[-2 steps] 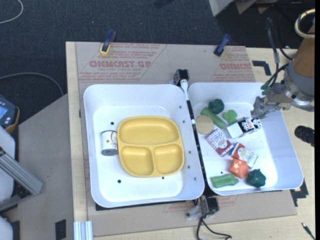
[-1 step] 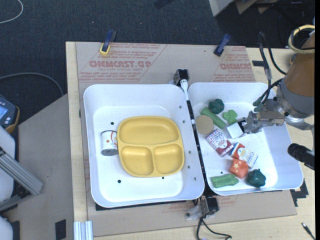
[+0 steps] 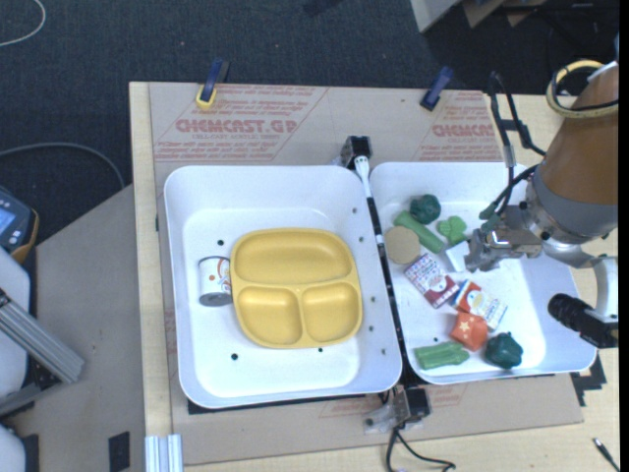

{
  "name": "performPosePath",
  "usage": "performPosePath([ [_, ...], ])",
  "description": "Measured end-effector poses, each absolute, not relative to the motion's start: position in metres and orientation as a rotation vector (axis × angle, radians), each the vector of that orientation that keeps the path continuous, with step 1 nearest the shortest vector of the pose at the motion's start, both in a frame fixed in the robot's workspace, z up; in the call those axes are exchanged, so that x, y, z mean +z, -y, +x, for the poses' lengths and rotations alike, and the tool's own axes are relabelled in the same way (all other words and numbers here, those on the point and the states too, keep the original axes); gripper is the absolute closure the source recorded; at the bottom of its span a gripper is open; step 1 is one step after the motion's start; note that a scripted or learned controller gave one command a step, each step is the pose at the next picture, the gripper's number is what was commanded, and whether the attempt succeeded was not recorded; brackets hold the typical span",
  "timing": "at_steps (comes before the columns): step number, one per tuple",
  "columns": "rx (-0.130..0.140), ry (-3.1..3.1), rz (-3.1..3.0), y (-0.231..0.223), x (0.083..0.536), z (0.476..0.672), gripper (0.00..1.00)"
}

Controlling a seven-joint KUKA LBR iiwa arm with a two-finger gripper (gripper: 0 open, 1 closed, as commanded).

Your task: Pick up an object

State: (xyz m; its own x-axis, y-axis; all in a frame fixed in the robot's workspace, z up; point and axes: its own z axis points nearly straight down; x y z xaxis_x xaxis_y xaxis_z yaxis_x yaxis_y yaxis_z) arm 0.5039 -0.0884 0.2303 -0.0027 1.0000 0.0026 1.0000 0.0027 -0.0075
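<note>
My gripper (image 3: 485, 252) hangs over the middle of the right bin (image 3: 550, 362), reaching in from the right. Under and around it lie small toys: a dark green piece (image 3: 426, 207), a light green piece (image 3: 452, 229), a long green vegetable (image 3: 419, 231), a tan disc (image 3: 401, 247), a red-and-white packet (image 3: 429, 276), an orange-and-white packet (image 3: 479, 305), an orange piece (image 3: 470, 332), a green pod (image 3: 440, 356) and a dark green lump (image 3: 504, 350). Nothing shows between the gripper and these.
The left bin (image 3: 187, 293) holds a yellow divided plate (image 3: 294, 286) and a small can (image 3: 213, 281) lying on its side to the left of the plate. A black divider runs between the bins. Clamps sit at the board's far edge.
</note>
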Motion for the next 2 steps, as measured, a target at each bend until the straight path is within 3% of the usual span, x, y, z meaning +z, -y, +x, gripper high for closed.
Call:
performPosePath([
  [2,0.007,2.216,-2.217,0.084,0.214,0.498,1.00],
])
